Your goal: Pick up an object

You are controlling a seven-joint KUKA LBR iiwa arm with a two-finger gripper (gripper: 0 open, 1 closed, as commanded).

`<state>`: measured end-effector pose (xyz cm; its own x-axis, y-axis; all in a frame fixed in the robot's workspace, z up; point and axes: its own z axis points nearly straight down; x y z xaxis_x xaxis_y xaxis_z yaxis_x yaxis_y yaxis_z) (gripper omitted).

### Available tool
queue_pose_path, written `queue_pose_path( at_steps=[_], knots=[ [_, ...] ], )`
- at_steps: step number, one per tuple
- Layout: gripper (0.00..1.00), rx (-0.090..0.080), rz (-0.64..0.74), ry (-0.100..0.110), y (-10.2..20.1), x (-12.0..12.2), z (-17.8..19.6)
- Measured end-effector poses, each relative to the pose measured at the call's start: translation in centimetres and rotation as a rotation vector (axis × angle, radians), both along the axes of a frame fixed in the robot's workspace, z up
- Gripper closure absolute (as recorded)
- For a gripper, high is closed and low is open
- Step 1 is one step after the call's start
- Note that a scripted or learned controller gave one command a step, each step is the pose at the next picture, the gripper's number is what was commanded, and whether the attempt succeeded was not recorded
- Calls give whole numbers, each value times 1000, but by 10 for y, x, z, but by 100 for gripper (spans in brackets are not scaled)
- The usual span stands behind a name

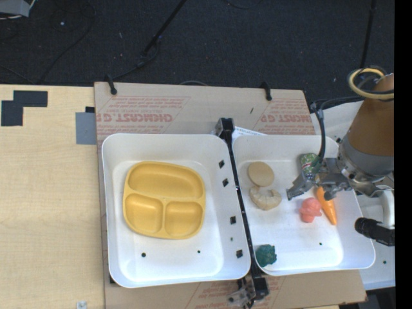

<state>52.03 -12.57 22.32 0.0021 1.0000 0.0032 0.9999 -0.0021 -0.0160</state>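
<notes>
even overhead light fell on the white bins (168,270), which looked bright without harsh glare; shadows were soft, the floor behind stayed dark, and fine detail was slightly blurred.

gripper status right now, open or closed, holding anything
Gripper: low over the right bin, beside the carrot and pink object; open or closed cannot be told, and nothing is seen held.

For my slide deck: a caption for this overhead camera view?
End effector poised above small orange carrot-shaped toy in right shallow white bin.
</notes>
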Motion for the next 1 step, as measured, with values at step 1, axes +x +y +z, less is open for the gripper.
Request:
queue_pose_path(
  at_steps=[1],
  knots=[
    [0,-2,2,-12,0,2,6]
  ],
)
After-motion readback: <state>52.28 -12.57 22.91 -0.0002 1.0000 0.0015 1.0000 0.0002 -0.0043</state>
